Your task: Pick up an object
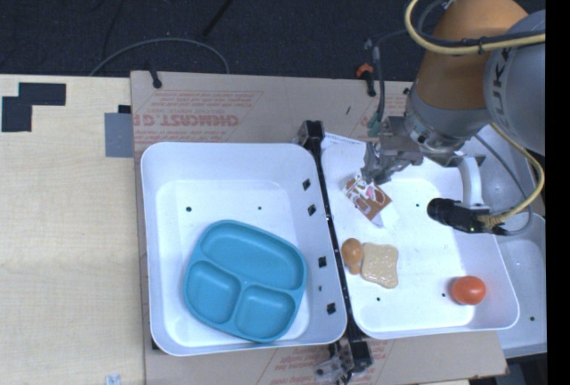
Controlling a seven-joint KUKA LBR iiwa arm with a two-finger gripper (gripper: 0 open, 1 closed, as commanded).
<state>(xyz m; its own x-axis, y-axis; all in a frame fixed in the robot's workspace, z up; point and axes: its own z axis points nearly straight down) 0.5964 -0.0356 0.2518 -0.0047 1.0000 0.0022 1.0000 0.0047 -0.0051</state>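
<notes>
My gripper (375, 167) hangs over the back of the right bin (499, 321), with the orange-banded wrist above it. Directly below its tips is a small red, white and brown packet (369, 198), tilted; it looks pinched at its top end between the fingers. A tan bread-slice toy (380, 265) lies in the middle of the right bin, with a small orange-brown roll (352, 254) touching its left side. An orange-red ball (467, 290) rests near the bin's front right corner.
The left bin (165, 187) holds a blue three-compartment plate (243, 280). A black divider (322, 223) runs between the bins. A black cylindrical part with a cable (456, 214) juts over the right bin's right side.
</notes>
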